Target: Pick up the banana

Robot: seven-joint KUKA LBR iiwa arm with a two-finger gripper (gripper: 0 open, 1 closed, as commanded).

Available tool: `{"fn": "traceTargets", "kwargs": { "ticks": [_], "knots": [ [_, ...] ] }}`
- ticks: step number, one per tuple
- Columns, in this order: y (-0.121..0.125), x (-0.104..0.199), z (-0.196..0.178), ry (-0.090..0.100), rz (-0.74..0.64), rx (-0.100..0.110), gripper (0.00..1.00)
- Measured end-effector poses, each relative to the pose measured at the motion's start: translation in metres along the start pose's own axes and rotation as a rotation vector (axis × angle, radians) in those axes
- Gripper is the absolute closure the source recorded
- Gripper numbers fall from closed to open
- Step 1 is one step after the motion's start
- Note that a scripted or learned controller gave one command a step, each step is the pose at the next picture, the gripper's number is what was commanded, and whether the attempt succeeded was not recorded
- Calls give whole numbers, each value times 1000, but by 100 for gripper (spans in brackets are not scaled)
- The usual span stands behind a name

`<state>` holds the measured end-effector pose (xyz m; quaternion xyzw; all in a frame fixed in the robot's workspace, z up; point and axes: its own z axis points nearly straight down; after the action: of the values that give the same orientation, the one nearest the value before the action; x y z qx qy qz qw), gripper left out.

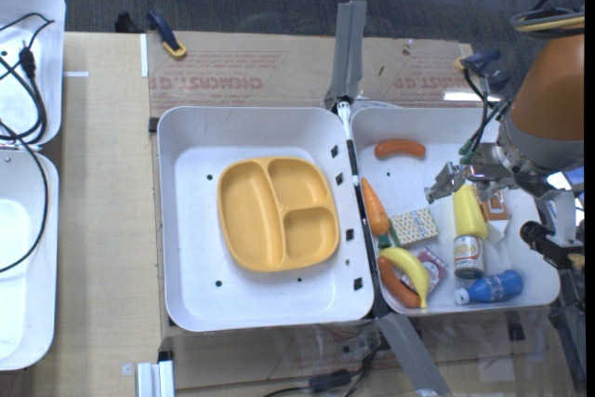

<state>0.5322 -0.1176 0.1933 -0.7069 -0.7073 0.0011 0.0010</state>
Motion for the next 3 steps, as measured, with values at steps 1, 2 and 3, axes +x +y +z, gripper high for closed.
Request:
{"fn": "traceTargets", "kwargs": {
  "ticks": [1,2,3],
  "knots": [
    [-7,-58,70,1,62,-8,0],
    [31,-92,85,10,69,-23,0],
    [37,-95,69,2,69,-43,100]
  ]
}}
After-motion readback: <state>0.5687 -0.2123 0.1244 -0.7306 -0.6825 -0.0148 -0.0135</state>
